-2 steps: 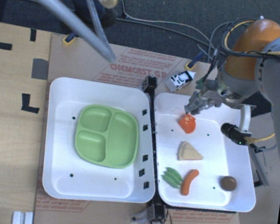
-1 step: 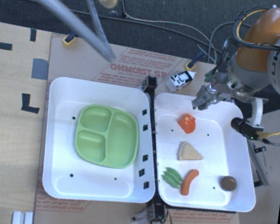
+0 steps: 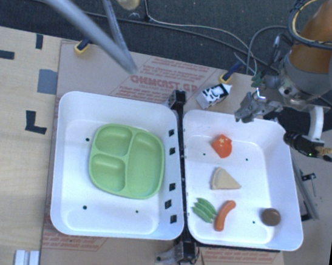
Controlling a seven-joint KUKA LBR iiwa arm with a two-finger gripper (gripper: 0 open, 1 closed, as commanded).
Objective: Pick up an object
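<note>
The right bin (image 3: 285,153) holds a red strawberry-like piece (image 3: 222,145), a tan wedge (image 3: 225,180), a green pea-pod piece (image 3: 204,209), an orange sausage (image 3: 224,215) and a brown round piece (image 3: 270,217). My gripper (image 3: 250,110) hangs over that bin's far rim, up and to the right of the red piece, with nothing held that I can see. The arm with its orange band (image 3: 328,26) reaches in from the upper right.
A green divided plate (image 3: 128,159) lies in the left bin (image 3: 69,164). A black divider with clips (image 3: 175,161) runs between the bins. Cables and a small black-and-white tag (image 3: 213,93) lie behind the right bin. A grey pole (image 3: 67,5) crosses the upper left.
</note>
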